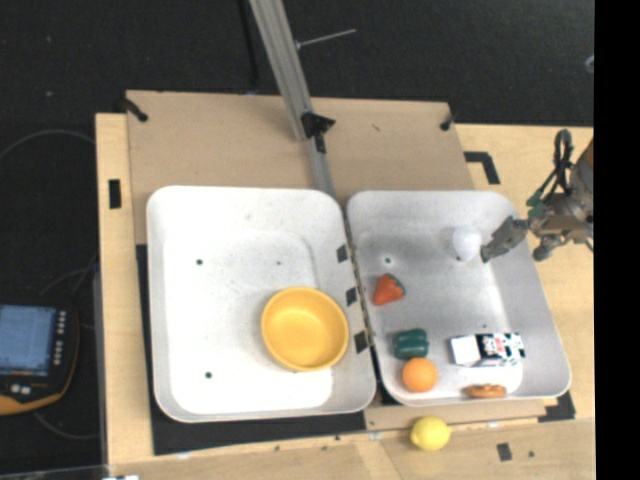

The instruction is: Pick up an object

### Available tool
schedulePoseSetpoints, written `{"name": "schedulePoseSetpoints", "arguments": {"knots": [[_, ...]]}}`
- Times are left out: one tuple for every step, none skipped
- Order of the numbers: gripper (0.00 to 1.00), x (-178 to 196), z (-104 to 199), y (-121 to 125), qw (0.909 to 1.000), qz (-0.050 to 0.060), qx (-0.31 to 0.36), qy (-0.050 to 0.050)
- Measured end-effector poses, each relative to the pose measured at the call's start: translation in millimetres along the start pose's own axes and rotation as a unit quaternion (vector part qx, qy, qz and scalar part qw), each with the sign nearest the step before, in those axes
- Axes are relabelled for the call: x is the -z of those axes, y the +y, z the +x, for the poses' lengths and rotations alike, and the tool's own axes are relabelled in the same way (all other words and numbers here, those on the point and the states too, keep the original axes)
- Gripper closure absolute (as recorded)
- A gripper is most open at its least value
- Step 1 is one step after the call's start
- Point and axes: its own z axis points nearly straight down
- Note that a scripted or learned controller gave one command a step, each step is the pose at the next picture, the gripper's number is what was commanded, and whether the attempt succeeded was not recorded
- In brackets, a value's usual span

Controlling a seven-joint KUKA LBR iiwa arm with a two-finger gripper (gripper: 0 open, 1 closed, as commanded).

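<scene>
progress: early, nothing lifted; every object rests in a bin or on the bench
gripper [520, 238]: at the upper right edge of the right bin [535, 298], fingers spread apart, nothing between them
nearest object: white ball [465, 242], in the right bin's upper part, just left of the near finger [500, 240]; touching or just apart, cannot tell
other candidates, right bin: red pepper-like toy [388, 289] near the left wall; dark green block [410, 344] below it; orange ball [420, 375] just under the green block; white box with dark print [487, 349] to the right; flat brownish piece [487, 391] at the bottom rim
left bin [200, 228]: holds a yellow bowl [304, 327] toward its lower right
off-bin: yellow lemon-like ball [429, 433] on the bench below the right bin
done: arm is reaching in beside the bin, jaws ready
left: settle over one object, likely the white ball, close on it, raise it clear of the bin
risk guess: ball is round and may roll off the finger if the approach is off-centre
</scene>
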Motion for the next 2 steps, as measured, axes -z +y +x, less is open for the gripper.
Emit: {"name": "schedulePoseSetpoints", "arguments": {"knots": [[0.00,0.0,0.0,0.0,1.0000,0.000,0.000,0.000],[0.00,-58.2,7.4,-3.2,1.0000,0.003,-0.002,-0.001]]}}
